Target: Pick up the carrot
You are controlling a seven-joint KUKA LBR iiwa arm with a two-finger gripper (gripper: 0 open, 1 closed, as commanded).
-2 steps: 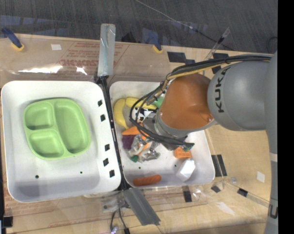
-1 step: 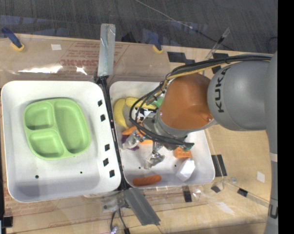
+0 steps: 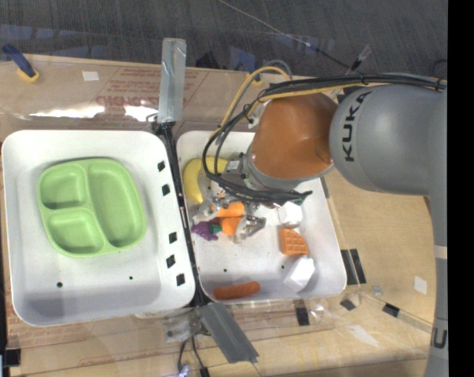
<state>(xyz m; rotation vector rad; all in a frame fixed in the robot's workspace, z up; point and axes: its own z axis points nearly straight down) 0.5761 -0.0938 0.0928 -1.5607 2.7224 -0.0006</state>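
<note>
One carrot, long axis roughly upright in view

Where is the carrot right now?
The carrot lies in the right bin, near its left wall, directly beneath the end effector, between the banana and the waffle.

Dark ribbed floor across top of frame. Below it, tan cardboard-covered bench under clear plastic sheet, glare streaking near upper left. Strip of grey tape running down toward seam between bins; second grey strip at lower edge. Small white labels and black tape marks scattered at right. Even overhead light.
</note>
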